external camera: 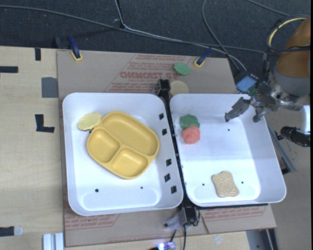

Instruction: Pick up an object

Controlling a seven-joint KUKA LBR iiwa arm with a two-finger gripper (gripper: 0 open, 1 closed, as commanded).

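Dark speckled carpet fills the top of the frame, crossed by thin grey cables, and below it a pale wooden bench [21, 155] carries a sheet of printed cardboard [141, 74] held by blue-and-yellow clamps at its upper edge. Two shallow white bins sit on the cardboard side by side, touching along a black hinge-like strip in the middle.

At the right of the frame the gripper [247, 110] hangs over the upper right part of the right bin [261, 155]. Its two dark fingers are spread apart in a released pose, one slanting toward lower left, the other shorter one nearer the wrist. Nothing lies between them and they touch no object.

Inside the right bin, near its upper left corner, a green rounded piece [189, 121] and a salmon-pink rounded piece [191, 135] rest touching each other, the pink one just below the green. Both look soft-edged and matte. Near the lower middle of that bin lies a tan toast slice [225, 184], flat, with a grainy surface.

The left bin [78, 191] holds a glossy yellow divided plate [123, 144] with three compartments, tilted on the diagonal. A pale yellow flat disc [89, 121] with a wavy rim sits at the plate's upper left edge.

On the cardboard above the bins rests a green ridged disc [181, 67], and a cream round piece [180, 87] sits just above the right bin's rim.
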